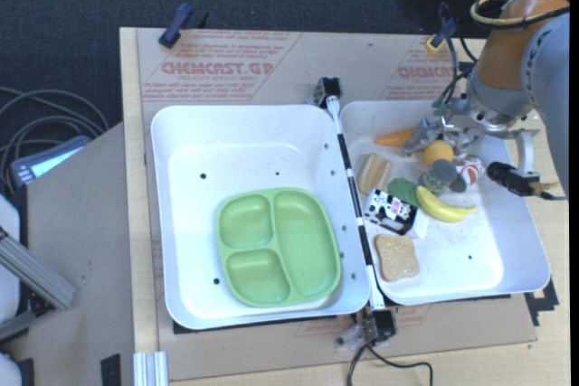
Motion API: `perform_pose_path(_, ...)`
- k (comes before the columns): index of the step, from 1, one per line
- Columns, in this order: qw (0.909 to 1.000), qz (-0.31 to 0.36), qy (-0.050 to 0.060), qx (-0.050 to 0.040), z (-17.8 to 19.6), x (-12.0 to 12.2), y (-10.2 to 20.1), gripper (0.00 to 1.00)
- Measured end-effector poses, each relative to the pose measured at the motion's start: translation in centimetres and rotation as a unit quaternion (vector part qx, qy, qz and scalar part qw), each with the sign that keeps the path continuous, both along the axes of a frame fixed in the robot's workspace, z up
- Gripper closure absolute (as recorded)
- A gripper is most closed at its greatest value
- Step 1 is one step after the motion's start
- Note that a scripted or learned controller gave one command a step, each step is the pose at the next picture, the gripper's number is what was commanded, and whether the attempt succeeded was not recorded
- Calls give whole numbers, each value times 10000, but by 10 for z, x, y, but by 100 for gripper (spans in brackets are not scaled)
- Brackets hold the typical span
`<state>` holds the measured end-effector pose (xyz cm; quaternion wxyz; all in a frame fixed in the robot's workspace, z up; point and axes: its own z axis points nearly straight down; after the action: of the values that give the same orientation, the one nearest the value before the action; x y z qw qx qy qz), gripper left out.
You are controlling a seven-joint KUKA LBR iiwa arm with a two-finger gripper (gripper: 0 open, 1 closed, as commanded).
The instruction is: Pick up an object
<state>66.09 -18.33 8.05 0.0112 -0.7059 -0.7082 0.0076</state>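
Reaching in from the right, the tool (pixel 441 133) hangs over the far part of the right bin (pixel 516 262), just above an orange ball (pixel 439 151); whether it is apart or together cannot be told. Beside the ball lie a carrot (pixel 394 139), a banana (pixel 443 205) and toast (pixel 396 257). A green tray (pixel 277 246) sits in the left bin (pixel 181 194).
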Motion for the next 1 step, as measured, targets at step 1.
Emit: perform_pose_path(1,10000,-1,-14,-6,10,1,0,100)
